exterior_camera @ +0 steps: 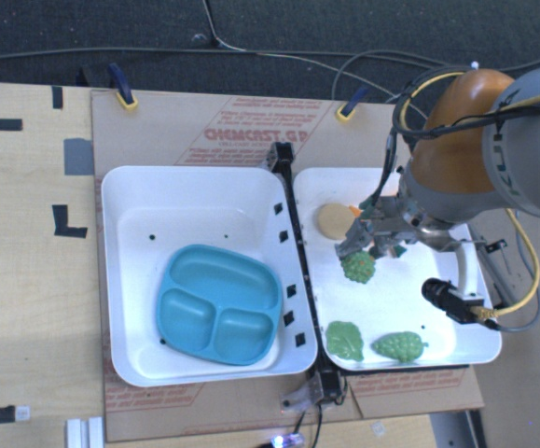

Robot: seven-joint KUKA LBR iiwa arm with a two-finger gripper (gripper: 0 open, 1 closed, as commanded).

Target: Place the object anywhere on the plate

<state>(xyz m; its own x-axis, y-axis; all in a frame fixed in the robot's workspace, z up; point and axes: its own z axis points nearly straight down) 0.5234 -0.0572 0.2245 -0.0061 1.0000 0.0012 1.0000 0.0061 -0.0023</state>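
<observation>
Your gripper [361,248] is low in the right bin [456,348], its fingers right over a small green broccoli-like piece [358,268]; you cannot tell from here whether they are apart or closed on it. A tan round piece [333,220] lies just beside it toward the divider. Two more green pieces [344,340] [400,345] sit along the near wall. The blue divided plate [219,303] lies in the left bin [125,203].
</observation>
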